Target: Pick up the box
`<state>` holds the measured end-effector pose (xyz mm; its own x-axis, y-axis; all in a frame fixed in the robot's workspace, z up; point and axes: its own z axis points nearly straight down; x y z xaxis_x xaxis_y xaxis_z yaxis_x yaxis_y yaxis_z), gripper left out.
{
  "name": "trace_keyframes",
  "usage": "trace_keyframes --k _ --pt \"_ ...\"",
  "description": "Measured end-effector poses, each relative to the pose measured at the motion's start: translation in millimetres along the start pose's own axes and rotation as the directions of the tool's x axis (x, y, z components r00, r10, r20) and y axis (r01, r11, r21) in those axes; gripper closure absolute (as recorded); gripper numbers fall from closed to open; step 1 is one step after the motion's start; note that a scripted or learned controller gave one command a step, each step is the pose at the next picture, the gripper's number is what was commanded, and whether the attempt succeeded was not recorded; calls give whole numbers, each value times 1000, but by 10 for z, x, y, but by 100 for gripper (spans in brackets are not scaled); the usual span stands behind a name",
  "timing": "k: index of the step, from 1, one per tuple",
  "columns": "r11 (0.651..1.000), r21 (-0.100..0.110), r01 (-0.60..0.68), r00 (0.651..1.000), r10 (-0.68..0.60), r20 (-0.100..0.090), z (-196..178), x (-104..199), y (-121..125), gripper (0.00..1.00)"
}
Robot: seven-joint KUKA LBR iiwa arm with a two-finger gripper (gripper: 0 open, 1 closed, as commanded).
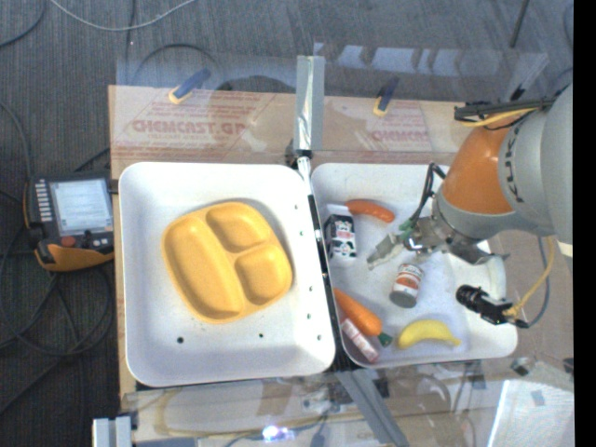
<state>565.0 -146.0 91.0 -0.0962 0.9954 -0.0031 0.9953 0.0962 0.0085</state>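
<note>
White-labelled box (343,235) lying just left of the fingers (380,253), apart, fingers apparently spread, grasping nothing

Lying in the left bin (140,343): yellow divided tray (228,259); in the right bin (484,343): banana (428,334), carrot (358,312), small bottle (406,285)

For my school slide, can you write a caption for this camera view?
The tool hangs over the right bin beside a small box, with a yellow tray in the left bin.

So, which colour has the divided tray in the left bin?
Yellow. The divided tray shows plainly in the camera view, lying in the white left bin.
</note>
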Motion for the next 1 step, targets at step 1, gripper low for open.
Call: trace_keyframes --k 1 --pt "1000 -1 0 1000 0 0 0 -2 2 0"
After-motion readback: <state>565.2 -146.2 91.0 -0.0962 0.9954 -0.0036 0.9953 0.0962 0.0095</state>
